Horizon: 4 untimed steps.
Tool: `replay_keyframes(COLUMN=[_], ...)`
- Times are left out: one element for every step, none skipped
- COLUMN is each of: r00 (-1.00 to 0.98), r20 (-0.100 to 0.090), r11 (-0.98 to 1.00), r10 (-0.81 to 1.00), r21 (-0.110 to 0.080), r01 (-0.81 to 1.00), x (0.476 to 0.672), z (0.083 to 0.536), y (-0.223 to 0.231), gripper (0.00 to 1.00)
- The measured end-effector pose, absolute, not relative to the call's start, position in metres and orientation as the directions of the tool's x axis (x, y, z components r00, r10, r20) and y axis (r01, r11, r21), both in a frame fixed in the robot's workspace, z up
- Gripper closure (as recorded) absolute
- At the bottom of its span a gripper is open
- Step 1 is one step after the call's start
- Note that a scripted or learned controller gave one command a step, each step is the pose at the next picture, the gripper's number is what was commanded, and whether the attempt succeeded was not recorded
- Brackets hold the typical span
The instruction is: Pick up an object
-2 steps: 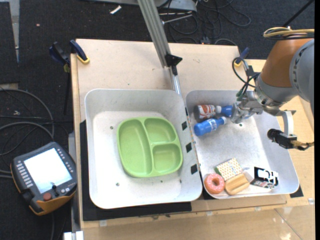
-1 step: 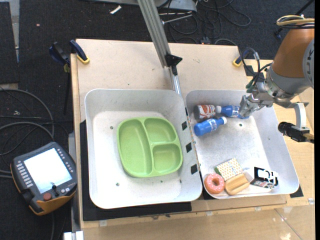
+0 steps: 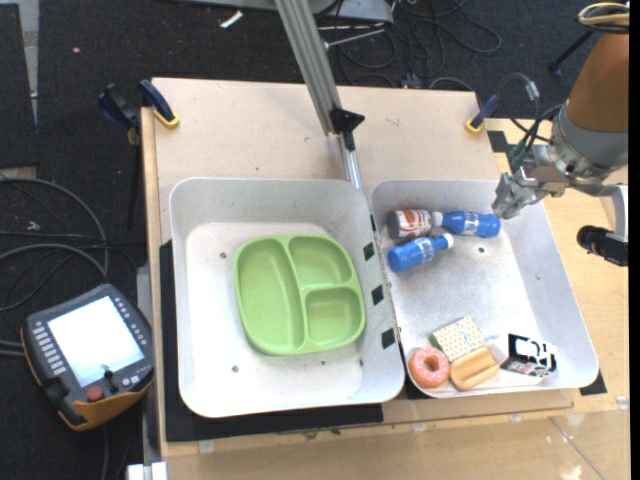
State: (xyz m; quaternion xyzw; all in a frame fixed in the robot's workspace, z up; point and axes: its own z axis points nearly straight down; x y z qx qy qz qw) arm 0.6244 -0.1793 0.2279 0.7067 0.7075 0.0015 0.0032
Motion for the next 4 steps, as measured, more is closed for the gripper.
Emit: replay_keyframes(r00=[-0.003, -0.008, -0.007, -0.007], r20=[-0.002, 0.002, 0.002, 0.001], r11=[0.003, 0.008, 0.007, 0.007], r10=[1.000, 1.000, 1.000, 1.000], r21=[0.007, 0.000, -0.003, -0.002], r01=[1.000, 1.000, 1.000, 1.000], x=[0.626, 0.621, 0.609, 0.607], z=[0.282, 0.285, 0.267, 0.254], y=[-0.179, -0.124, -0.076, -0.031], gripper=[1.00, 1.00, 1.00, 1.00])
